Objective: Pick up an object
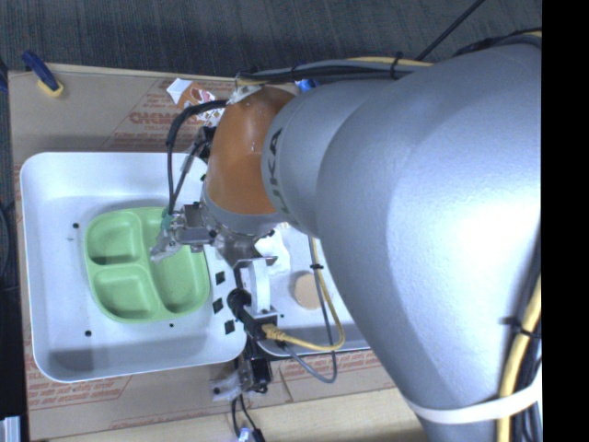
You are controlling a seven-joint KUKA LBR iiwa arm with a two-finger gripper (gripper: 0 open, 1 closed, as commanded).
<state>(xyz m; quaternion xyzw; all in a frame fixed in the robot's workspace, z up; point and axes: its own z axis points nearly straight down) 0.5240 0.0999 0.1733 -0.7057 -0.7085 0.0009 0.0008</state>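
My jaws (170, 245) hang over the right rim of the light green, three-compartment plastic tray (143, 265) lying in the left shallow white bin (46, 247). Whether they're wide or narrow, I cannot tell. My bulky grey arm (414, 219) hides most of the right bin.

I saw a pale green divided tray (138, 265) with three compartments lying flat and face up in the left white bin (46, 247), its right edge partly covered. A small tan round piece (305, 290) lay in the right bin.
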